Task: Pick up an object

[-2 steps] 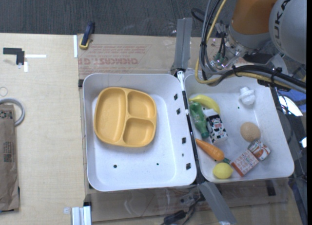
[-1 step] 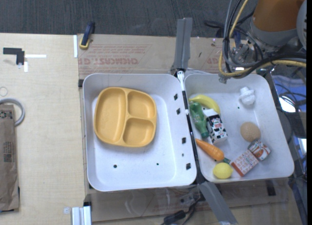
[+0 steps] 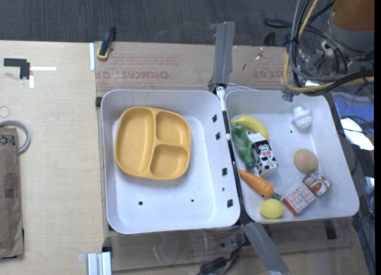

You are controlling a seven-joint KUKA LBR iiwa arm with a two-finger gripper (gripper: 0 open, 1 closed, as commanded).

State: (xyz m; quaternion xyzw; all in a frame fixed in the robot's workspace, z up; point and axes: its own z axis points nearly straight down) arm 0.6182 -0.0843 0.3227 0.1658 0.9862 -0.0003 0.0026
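Camera view:
Step in hand: by my judgement the approach; the arm [image 3: 351,6] sits at the upper right, above the far corner of the right bin [image 3: 342,166], with nothing lifted yet.
Claw: hidden among cables and wrist; I cannot tell its state.
Landmark: the carrot [image 3: 256,183], lying slantwise near the right bin's left wall.
Candidates: milk carton [image 3: 264,156] just above the carrot; green packet [image 3: 242,144] above and left of it; banana [image 3: 253,125] further above; lemon [image 3: 271,209] just below; juice box [image 3: 305,194] to its right; brown egg-like ball [image 3: 305,161] up and right; white crumpled piece [image 3: 302,117] far up and right.
Look of the likeliest pick: the ball is round, tan, standing apart from its neighbours.
Next move: descend over one free-standing item, with clearance from neighbours.
Left bin [image 3: 119,208]: holds a yellow divided plate [image 3: 153,143], far left of the carrot.
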